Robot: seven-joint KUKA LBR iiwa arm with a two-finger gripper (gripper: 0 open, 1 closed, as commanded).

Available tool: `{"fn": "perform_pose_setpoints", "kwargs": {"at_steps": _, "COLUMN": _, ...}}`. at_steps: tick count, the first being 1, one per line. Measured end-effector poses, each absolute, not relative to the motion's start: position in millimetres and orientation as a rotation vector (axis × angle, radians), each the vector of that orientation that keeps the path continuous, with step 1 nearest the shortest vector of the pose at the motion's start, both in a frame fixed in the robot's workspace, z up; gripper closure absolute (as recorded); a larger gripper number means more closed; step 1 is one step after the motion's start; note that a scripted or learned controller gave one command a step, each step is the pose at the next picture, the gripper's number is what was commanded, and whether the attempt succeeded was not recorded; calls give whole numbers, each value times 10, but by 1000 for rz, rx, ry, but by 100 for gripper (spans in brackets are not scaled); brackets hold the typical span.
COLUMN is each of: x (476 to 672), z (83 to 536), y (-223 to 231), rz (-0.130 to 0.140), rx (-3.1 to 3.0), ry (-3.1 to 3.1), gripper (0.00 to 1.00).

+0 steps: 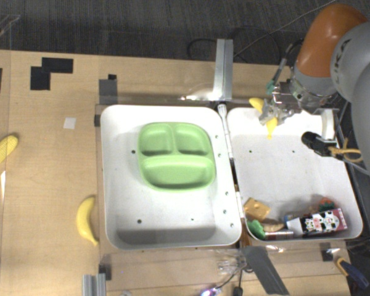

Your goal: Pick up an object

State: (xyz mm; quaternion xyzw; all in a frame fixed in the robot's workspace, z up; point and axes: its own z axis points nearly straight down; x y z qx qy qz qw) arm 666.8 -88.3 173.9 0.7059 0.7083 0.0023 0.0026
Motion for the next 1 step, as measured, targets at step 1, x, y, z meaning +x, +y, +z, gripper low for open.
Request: {"fn": "perform_pose_setpoints", "kwargs": {"at_steps": 1, "x": 6704, "z": 1562, "y": -818, "rz": 6, "rx": 2069, "ry": 2357, "gripper": 100}}
